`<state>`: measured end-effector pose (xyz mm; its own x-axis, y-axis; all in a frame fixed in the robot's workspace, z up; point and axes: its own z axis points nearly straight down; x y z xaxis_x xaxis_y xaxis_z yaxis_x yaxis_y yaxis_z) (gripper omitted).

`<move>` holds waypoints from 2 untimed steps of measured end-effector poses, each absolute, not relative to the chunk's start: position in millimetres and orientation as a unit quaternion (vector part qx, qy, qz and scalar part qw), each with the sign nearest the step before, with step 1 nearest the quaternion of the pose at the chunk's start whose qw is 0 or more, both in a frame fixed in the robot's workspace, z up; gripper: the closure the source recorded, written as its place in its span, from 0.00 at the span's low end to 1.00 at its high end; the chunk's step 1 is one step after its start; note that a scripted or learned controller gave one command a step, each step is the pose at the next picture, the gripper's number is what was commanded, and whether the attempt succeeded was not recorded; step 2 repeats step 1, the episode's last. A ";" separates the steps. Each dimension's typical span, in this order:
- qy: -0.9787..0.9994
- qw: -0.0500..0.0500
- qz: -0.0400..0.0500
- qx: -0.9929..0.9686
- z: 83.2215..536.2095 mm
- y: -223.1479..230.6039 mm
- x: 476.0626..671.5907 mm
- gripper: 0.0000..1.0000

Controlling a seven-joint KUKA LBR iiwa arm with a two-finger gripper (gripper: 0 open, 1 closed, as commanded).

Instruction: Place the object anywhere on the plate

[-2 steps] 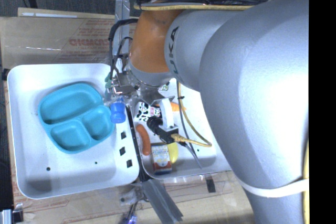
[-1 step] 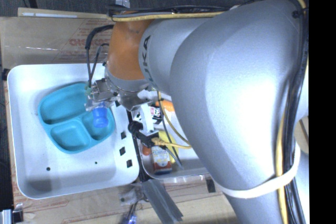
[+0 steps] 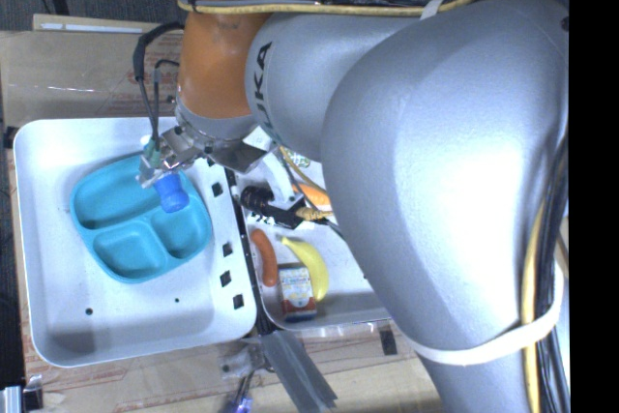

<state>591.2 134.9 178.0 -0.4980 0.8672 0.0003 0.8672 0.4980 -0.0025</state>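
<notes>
A light blue plate (image 3: 135, 227) with three compartments lies in the left bin (image 3: 58, 305). My gripper (image 3: 160, 164) hangs over the plate's far right part, under the orange wrist band. A small dark blue object (image 3: 173, 196) is right at the gripper's tip, over the rim of the plate's upper compartment. Whether it is held or rests on the plate cannot be made out.
The right bin (image 3: 334, 312) holds a sausage (image 3: 263, 256), a banana (image 3: 311, 268), a small carton (image 3: 296, 290) and an orange item (image 3: 316, 200). My big grey arm covers most of that bin. The divider between the bins runs just right of the plate.
</notes>
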 end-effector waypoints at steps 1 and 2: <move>-0.865 0.001 0.001 -0.501 178.0 134.8 591.2 0.00; -0.865 0.001 0.001 -0.501 178.0 134.8 591.2 0.00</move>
